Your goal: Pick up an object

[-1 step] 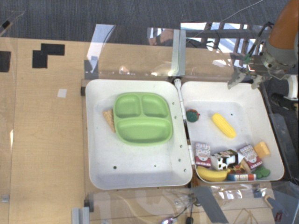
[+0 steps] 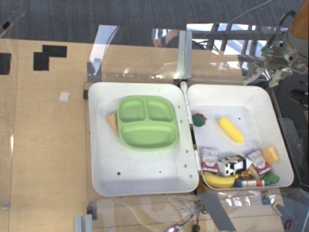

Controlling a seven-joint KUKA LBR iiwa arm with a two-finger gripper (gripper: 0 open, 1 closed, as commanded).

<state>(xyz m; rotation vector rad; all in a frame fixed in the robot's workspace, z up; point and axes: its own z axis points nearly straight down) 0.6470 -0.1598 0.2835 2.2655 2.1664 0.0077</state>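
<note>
My gripper hangs above the far right corner of the right bin, its two fingers spread apart with nothing between them. Toys lie in that bin: a yellow corn cob in the middle, a red and green fruit by the left wall, and along the front a banana, two red and white cartons, a black and white cow figure, an orange block and a marker. The gripper is well behind all of them.
The left bin holds a green divided plate with a tan cracker tucked at its left edge. A metal divider separates the bins. Clear panels and a metal frame stand behind the right bin.
</note>
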